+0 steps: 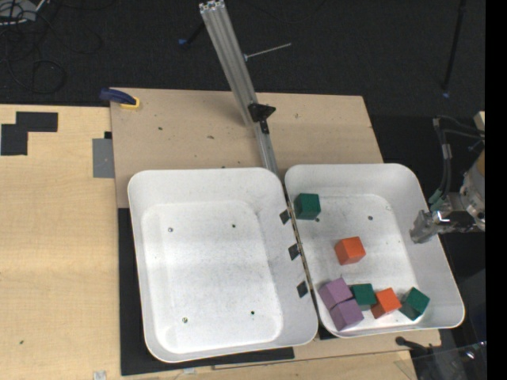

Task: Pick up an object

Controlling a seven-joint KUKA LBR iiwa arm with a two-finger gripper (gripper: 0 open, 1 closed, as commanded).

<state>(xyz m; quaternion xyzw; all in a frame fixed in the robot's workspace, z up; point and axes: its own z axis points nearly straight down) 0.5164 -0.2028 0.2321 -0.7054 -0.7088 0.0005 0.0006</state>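
The gripper [422, 226] hangs at the right bin's [432, 204] edge, its nearest block, orange [349, 250], well apart.

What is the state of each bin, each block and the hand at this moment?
Left bin: flat on the bench.
Right bin: holds seven blocks.
Green block: alone near the divider.
Orange block: alone, mid-bin.
Purple blocks: touching, in the front cluster.
Hand: at the right bin's rim, holding nothing visible.

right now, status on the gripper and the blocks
Gripper at right bin's right rim, holding nothing seen. Orange block alone mid-bin, nearest pick. Other blocks clustered at near edge. Nothing in the way.
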